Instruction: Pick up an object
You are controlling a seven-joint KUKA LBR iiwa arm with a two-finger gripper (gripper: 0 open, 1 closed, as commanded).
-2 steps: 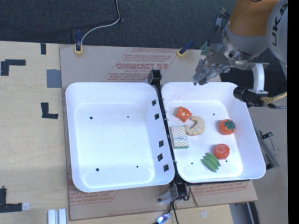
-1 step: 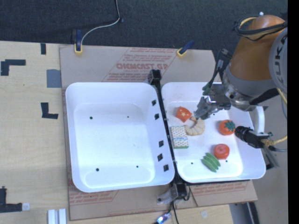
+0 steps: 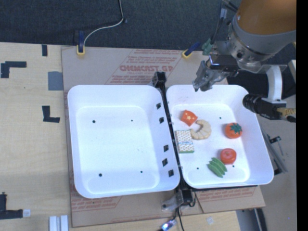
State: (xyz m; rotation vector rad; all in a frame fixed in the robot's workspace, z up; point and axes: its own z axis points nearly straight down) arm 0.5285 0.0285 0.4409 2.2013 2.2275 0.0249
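Note:
My gripper (image 3: 204, 82) hangs above the back rim of the right bin (image 3: 240, 96), with nothing seen between its fingers. Below it in that bin lie an orange-red wedge (image 3: 188, 117), a pale curved croissant-like piece (image 3: 202, 129), a small pale box with a green pattern (image 3: 184, 141), a tomato with a green top (image 3: 233, 130), a second red tomato (image 3: 228, 155) and a green pea pod (image 3: 217, 167). The wedge is the nearest of these to the gripper.
The left bin (image 3: 82, 129) sits beside the right one, joined by a black clipped seam (image 3: 166, 129). Both rest on a cardboard sheet (image 3: 139, 66) on the wooden bench. A white cable (image 3: 103, 28) with a yellow clamp lies at the back.

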